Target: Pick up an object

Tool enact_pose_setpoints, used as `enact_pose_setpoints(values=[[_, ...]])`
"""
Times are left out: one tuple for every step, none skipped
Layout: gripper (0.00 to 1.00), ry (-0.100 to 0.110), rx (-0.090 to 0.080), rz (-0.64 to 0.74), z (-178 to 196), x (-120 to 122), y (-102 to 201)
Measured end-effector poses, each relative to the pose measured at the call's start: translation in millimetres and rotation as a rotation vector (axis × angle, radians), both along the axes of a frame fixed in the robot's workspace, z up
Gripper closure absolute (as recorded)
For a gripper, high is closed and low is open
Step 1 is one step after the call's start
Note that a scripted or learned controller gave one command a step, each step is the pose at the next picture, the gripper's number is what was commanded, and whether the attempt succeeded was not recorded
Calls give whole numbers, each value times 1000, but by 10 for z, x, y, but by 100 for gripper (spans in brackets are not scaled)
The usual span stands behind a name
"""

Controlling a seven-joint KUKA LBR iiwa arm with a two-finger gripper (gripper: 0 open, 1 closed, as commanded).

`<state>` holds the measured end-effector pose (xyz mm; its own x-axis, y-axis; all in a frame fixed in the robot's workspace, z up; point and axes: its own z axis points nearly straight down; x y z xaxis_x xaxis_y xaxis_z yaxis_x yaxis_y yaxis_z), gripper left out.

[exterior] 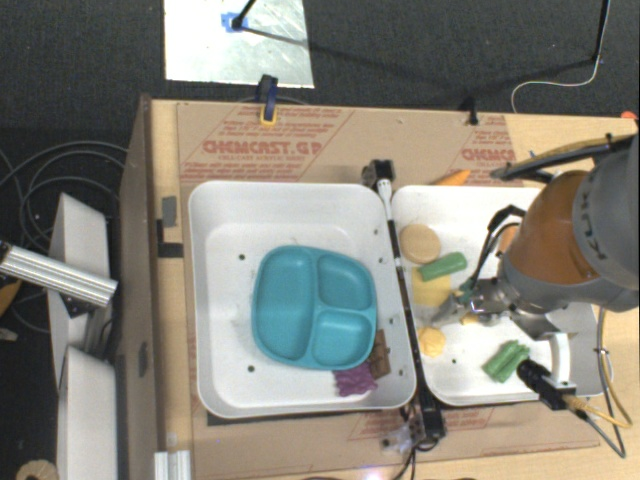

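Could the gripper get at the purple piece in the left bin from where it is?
Probably not easily. The purple piece sits wedged between the blue plate and the left bin's near wall, and the gripper is down in the right bin, across the divider.

Two white bins (225, 218) are sitting side by side. One teal divided plate (313, 306), one purple piece (352, 381) and one brown piece (381, 357) are lying in the left bin. Two green pieces (441, 266), two yellow pieces (431, 290) and one tan disc (419, 242) are lying in the right.
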<state>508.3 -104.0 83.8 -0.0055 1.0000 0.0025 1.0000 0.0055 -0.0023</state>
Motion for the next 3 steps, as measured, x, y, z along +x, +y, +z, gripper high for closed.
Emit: enact_pose_setpoints(values=[[0,-2,-3,-8,3,-229,-392],[0,-9,-3,4,11,406,-59],[100,-6,-2,3,112,379,-82]])
